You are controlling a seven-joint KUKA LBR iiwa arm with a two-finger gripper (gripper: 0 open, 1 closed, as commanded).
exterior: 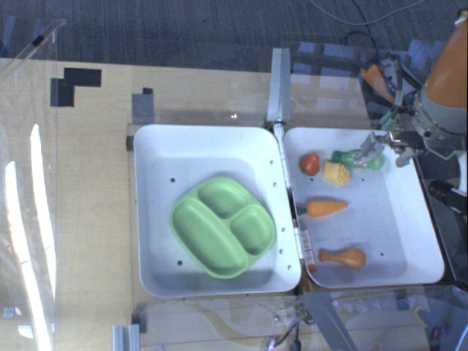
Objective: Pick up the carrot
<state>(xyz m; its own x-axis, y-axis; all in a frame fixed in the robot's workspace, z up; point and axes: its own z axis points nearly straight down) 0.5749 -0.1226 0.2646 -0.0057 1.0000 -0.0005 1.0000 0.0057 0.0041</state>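
A green divided plate point(224, 227) fills the left bin point(150, 196); tomato point(310, 164) and corn point(336, 172) lie rightward.

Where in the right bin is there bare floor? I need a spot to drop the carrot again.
Bare floor runs down the right white bin, right of the orange carrot and tan drumstick. The far end is crowded: red tomato, yellow corn, green toy, hand.

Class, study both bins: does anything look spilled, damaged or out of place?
Nothing stands out. The green plate sits flat in the left bin; the carrot and other toy foods lie loose in the right bin.
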